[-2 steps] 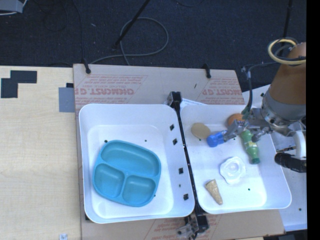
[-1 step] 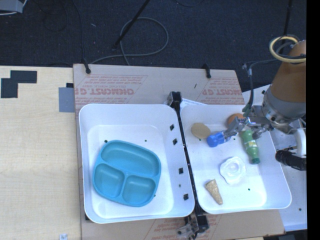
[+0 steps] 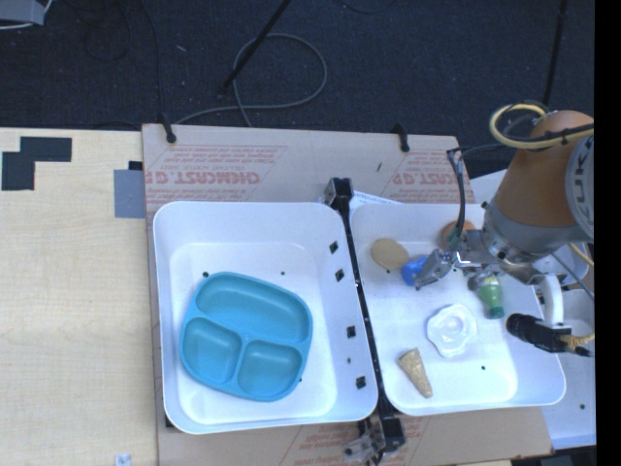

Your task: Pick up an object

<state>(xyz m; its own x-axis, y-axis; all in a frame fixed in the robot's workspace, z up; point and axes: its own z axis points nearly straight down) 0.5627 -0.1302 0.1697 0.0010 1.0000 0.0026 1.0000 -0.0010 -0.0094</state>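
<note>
My gripper [image 3: 436,266] is low in the right bin [image 3: 543,391], near its far middle. A small blue object [image 3: 414,270] lies right at its tip on the left side; whether it is gripped is unclear. A tan oval piece [image 3: 389,253] rests just left of that. Under the wrist lies a green object [image 3: 493,297], and an orange object [image 3: 454,231] peeks out behind the gripper. A white round lid-like item [image 3: 452,329] and a tan cone [image 3: 415,372] lie nearer the front.
The left bin [image 3: 170,260] holds a blue divided plate [image 3: 246,335]. A black divider rail [image 3: 355,299] runs between the bins. The arm's orange band [image 3: 543,178] hangs over the right bin's far right corner.
</note>
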